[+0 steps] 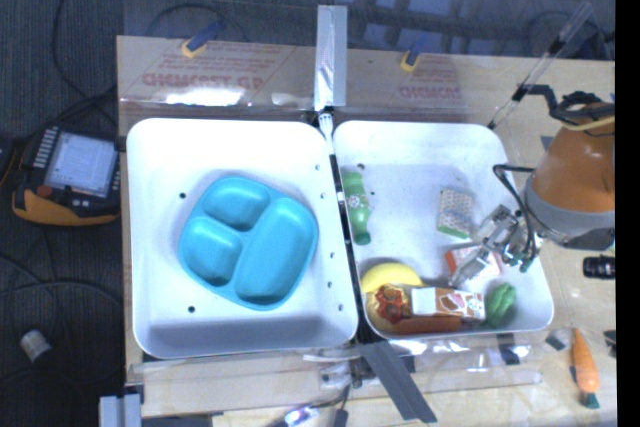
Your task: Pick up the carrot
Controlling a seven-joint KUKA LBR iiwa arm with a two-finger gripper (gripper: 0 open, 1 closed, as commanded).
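Orange carrot with a green tip lies nearest the camera's lower edge, on the bench outside the right bin, pointing roughly up and down. It sits well apart from the gripper, below and to its right. The gripper hangs low over the right bin's right side beside a small red-and-white item; whether its fingers are spread or closed cannot be told. Reversed red lettering on the cardboard behind the bins is unreadable. A blue divided plate fills the left bin.
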